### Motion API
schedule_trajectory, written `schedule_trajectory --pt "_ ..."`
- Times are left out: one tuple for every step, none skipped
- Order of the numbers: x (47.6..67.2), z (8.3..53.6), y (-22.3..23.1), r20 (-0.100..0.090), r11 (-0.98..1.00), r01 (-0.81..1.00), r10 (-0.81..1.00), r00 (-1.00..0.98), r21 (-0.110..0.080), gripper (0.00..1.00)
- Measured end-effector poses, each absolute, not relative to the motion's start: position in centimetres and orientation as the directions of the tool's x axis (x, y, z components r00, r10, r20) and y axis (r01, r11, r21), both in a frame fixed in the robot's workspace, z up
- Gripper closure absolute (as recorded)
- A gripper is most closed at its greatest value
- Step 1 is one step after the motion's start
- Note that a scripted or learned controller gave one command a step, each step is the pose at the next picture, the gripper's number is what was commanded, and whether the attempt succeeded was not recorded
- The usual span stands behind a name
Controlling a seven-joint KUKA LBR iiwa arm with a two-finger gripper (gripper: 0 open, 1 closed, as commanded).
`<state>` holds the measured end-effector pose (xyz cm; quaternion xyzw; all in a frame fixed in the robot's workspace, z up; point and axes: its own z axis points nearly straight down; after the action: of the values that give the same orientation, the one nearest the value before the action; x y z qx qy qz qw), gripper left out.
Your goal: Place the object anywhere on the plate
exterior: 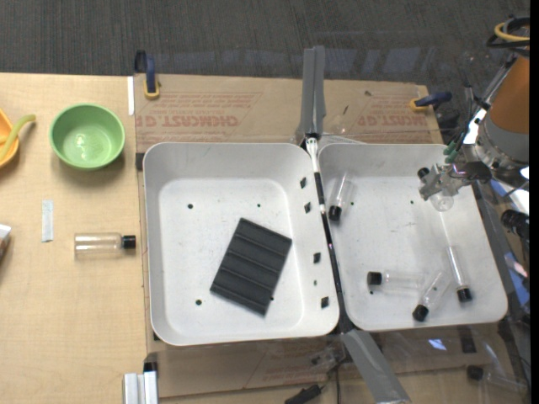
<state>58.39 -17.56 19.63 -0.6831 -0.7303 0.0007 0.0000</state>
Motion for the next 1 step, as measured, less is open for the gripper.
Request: schedule_trajectory --pt "65.60 20.73 -9.51 -0.001 0.204 0.979 0.979 -0.204 -0.001 1.00"
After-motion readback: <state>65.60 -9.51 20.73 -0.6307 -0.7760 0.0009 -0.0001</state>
